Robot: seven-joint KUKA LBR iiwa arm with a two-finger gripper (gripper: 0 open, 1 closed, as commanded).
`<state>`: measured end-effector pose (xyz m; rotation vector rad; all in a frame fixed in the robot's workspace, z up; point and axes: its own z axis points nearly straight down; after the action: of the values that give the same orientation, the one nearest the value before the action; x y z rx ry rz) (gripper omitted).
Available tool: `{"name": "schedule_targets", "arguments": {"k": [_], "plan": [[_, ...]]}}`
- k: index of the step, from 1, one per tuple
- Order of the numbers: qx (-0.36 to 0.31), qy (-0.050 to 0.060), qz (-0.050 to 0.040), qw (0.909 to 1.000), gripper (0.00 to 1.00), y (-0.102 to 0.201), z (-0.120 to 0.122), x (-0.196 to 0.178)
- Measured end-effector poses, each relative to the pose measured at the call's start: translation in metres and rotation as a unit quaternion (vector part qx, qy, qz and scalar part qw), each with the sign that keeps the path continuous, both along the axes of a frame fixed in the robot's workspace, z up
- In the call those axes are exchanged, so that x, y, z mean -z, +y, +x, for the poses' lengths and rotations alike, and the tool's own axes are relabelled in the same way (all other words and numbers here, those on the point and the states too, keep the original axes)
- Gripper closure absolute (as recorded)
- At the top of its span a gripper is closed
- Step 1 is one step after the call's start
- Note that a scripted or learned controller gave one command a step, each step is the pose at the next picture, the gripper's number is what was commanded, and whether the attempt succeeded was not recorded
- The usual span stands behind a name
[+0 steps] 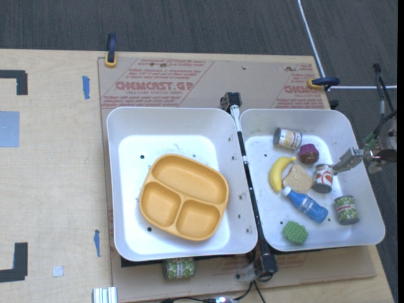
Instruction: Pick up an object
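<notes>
Camera view, first speaker: You see two white bins side by side on the bench. The left bin (pixel 120 169) carries a yellow divided tray (pixel 183 196) with three compartments. What do you find in the right bin (pixel 369 223)?

Second speaker: You find many small things there. A tin can (pixel 288 138) lies on its side near the back, and a dark purple fruit (pixel 308 153) is just beside it. A banana (pixel 278 172) touches a beige sponge (pixel 298 179). A blue bottle (pixel 305 204) lies tilted below the sponge, and a green bumpy ball (pixel 295 232) is near the front wall. A red and white can (pixel 323 178) stands close to the gripper (pixel 346 163). A green can (pixel 346 209) stands near the right wall.

First speaker: And the gripper, how is it?

Second speaker: You see it coming from the right edge, above the right bin. Whether the fingers are spread or pressed together, I cannot tell. Nothing is visible between them.

First speaker: One more green can (pixel 179 269) lies outside, in front of the left bin.
</notes>
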<state>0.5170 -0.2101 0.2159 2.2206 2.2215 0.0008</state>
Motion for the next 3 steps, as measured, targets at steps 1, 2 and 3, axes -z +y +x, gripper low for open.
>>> {"name": "schedule_targets", "arguments": {"k": [1, 2, 3], "plan": [[-0.002, -0.002, 0.0027, 1.0000, 0.00, -0.004, 0.058, 0.120], [-0.002, -0.002, 0.0009, 1.0000, 1.00, -0.005, 0.057, 0.111], [-0.001, -0.001, 0.0001, 1.0000, 1.00, 0.074, 0.044, 0.009]]}}
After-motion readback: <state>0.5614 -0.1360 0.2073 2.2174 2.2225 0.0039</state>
